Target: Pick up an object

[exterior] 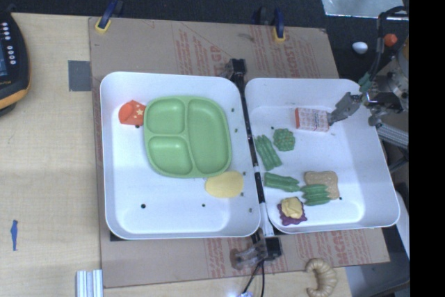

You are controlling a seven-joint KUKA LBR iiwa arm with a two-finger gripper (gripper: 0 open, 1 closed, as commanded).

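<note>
My gripper (pixel 358 113) hangs over the upper right corner of the right bin (pixel 375 170), open, with nothing between its fingers. Its left fingertip (pixel 341 109) is just right of a small white and pink packet (pixel 311 119), close to touching it. Lower in this bin lie a green broccoli piece (pixel 283 140), two green pods (pixel 267 151) (pixel 281 181), a slice of toast (pixel 322 180) with another green pod (pixel 316 195) against it, and a yellow and purple toy (pixel 292 209).
The left bin (pixel 125 212) holds a green divided plate (pixel 188 135), a red piece with a star (pixel 131 113) and a yellow lump (pixel 224 184). A tan curled toy (pixel 321 277) lies outside the bins at the front. A pendant (pixel 10 62) sits at the far left.
</note>
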